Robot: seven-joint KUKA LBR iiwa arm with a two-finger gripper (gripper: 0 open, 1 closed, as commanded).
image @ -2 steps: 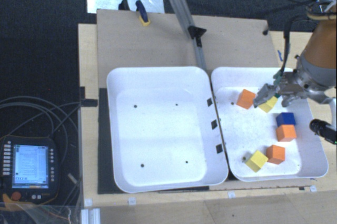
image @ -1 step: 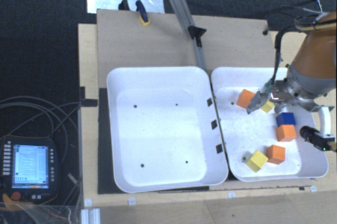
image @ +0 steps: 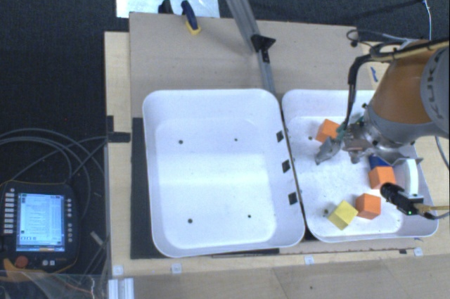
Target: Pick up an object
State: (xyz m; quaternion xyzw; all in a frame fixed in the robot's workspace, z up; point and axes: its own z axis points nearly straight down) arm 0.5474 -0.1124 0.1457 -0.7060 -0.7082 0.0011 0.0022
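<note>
Pincer [image: 329,150] low in right bin [image: 309,217], beside orange cube [image: 328,129].
Finger spread cannot be told; nothing is seen held. Yellow cube [image: 343,214] and orange block [image: 368,205] lie near the front wall, apart from the pincer.

A single fixed camera looks down at a slant on the pale brown wooden bench [image: 211,51], far enough to take in both shallow white plastic bins [image: 218,171] and dark floor around; the far side seems to be at the top.
</note>
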